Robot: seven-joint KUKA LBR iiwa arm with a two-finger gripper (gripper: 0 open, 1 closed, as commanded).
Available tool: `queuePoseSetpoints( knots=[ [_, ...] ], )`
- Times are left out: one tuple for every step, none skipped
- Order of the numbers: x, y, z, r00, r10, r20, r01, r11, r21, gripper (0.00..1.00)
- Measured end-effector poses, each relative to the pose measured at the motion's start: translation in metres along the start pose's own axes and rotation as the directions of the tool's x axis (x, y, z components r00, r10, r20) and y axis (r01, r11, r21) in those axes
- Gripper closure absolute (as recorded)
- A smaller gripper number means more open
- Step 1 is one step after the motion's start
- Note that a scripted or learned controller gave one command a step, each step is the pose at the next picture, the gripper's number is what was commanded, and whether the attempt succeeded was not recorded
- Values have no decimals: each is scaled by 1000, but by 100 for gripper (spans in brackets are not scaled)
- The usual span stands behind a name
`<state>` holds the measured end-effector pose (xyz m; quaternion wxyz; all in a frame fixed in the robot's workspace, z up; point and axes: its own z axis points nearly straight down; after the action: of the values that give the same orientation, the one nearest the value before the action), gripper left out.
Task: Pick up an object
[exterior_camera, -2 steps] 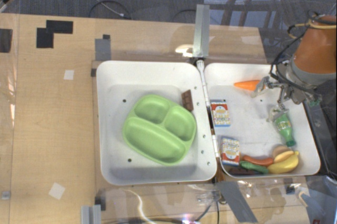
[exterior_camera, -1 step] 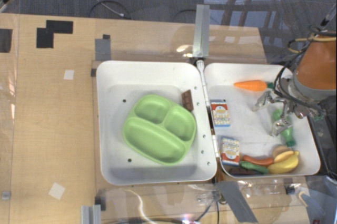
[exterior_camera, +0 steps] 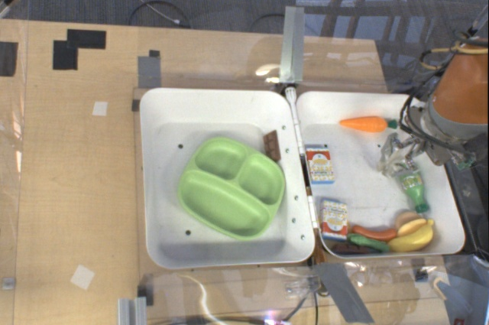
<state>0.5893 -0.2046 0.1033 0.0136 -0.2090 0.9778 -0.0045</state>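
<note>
Camera view: tool (exterior_camera: 397, 155) sits low in the right bin (exterior_camera: 359, 163), just above a green bottle (exterior_camera: 413, 190). Tool state cannot be determined. Carrot (exterior_camera: 365, 125) lies nearby.

The two small printed cartons (exterior_camera: 321, 166) (exterior_camera: 334, 218) in the right bin (exterior_camera: 359, 105) carry labels. Their lettering is too small to read.

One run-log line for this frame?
arm: right bin | tool: over green bottle, below carrot | nothing lifted
</note>
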Motion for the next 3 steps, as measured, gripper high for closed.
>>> queuePoseSetpoints(
  knots=[
    [-37,3,-170,998,67,-9,-67,998,-3,100],
    [-81,42,-222,977,213,-15,-213,977,-7,100],
    [-134,85,-208,974,225,-19,-226,974,-10,100]
  ],
)
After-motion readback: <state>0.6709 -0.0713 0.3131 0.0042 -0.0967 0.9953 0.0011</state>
